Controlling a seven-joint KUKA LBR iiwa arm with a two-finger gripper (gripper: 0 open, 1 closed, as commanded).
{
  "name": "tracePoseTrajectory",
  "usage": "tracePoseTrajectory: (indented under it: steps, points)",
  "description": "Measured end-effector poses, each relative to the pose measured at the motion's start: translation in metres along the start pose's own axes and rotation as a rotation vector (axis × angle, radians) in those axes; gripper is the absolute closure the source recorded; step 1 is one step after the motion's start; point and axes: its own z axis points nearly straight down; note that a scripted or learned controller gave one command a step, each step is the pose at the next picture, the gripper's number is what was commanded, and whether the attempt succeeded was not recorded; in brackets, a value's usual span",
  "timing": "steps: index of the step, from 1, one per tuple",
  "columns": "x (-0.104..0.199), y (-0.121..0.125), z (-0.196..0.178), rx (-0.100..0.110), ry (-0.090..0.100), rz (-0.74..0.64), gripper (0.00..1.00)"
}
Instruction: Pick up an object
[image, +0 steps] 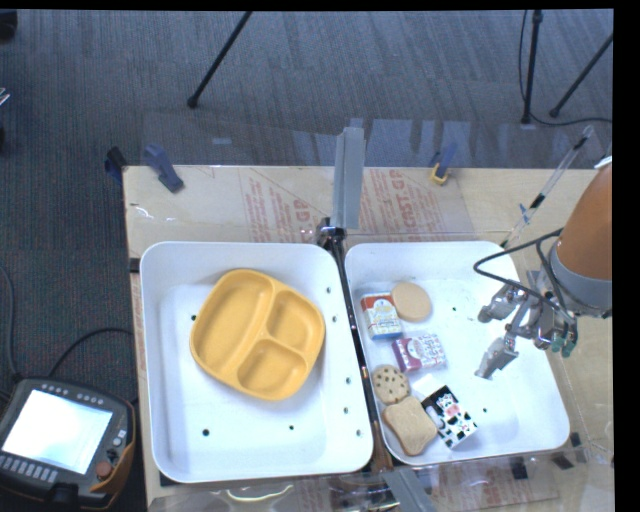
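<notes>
Left bin (165, 330): one yellow divided plate (258, 332). Right bin (530, 405): round cracker (411, 300), small carton (380, 316), purple packet (420, 352), chocolate-chip cookie (389, 384), toast slice (410, 424), black-and-white box (449, 417), all clustered along its left side. Gripper (496, 338) above the bin's bare right part, fingers spread apart, gripping nothing, well clear of the food.

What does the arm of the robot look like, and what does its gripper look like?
The arm shows a broad orange band with a grey ring below it at the wrist. A dark cable loops out from the wrist. The gripper is small, built of grey metal parts, with two thin light-grey fingers and a small greenish part beside the wrist.
</notes>
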Motion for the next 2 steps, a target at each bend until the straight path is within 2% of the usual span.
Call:
tracePoseTrajectory:
  steps: [1, 2]
  points:
    - [-0.019, -0.024, 0.085, 0.001, 0.001, 0.346, 0.0]
    - [-0.079, -0.012, 0.111, 0.0, -0.002, 0.734, 0.0]
